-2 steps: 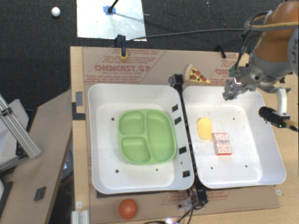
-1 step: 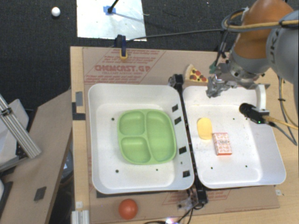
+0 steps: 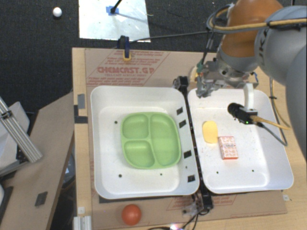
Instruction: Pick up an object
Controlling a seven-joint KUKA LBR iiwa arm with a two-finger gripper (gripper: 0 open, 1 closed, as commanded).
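Observation:
In the right bin (image 3: 268, 176) lie a yellow oval object (image 3: 209, 132) and, just right of it, a small red and white box (image 3: 228, 147). My gripper (image 3: 205, 87) hangs above the bin's far left corner, up and away from both. Nothing shows between the gripper's fingers. The left bin (image 3: 103, 128) holds a green divided plate (image 3: 149, 140).
An orange ball (image 3: 131, 214) rests on the bench in front of the left bin. A blue clamp (image 3: 124, 47) sits at the bench's far edge. A white ball (image 3: 57, 12) lies on the dark floor at the far left. The arm fills the upper right.

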